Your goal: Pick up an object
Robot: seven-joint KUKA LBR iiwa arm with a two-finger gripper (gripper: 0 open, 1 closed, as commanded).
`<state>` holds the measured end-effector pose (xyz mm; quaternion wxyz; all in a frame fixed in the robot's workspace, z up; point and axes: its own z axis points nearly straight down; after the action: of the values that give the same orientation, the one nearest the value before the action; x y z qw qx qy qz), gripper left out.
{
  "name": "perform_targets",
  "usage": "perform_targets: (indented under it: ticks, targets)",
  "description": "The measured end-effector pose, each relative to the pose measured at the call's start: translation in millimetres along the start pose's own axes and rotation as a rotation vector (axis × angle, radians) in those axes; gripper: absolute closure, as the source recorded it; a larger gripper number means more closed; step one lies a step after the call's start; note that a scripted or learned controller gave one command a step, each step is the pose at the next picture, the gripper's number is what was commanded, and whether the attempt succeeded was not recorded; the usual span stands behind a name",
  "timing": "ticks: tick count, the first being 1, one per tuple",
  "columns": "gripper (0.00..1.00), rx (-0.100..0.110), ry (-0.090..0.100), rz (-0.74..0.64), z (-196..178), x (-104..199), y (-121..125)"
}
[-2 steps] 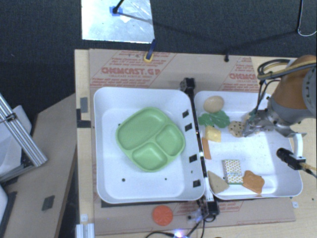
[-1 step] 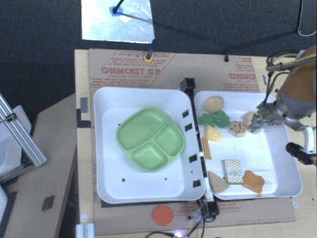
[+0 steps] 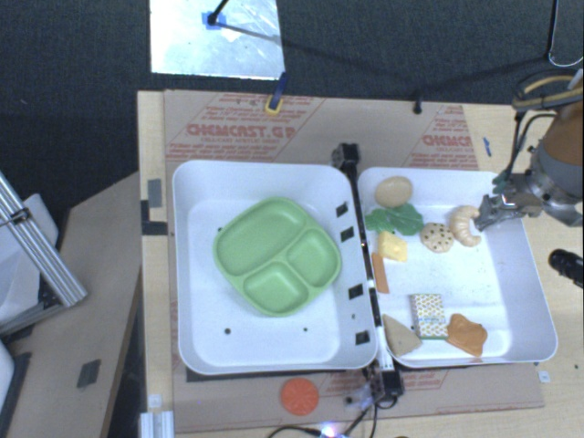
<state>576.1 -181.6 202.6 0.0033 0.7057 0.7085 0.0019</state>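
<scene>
- End effector (image 3: 490, 210) hovers at the right bin's (image 3: 511, 286) far edge; I cannot tell its grip state.
- Croissant (image 3: 466, 224) lies just beside it; descend squarely over it.

Green sectioned plate (image 3: 276, 255) sits mid left bin (image 3: 196, 336); orange disc (image 3: 299, 395) on bench (image 3: 493, 386) front edge; foil sheet (image 3: 216, 24) beyond back edge.
</scene>
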Motion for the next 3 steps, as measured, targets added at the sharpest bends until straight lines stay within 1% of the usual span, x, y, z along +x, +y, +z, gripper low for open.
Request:
perform_targets:
  ticks: [1,2,3]
  targets:
    - [1.0,0.004,0.001,-0.001,-23,0,1]
    - [1.0,0.003,0.002,-0.006,-25,55,30]
    - [1.0,0.005,0.004,-0.007,-14,109,41]
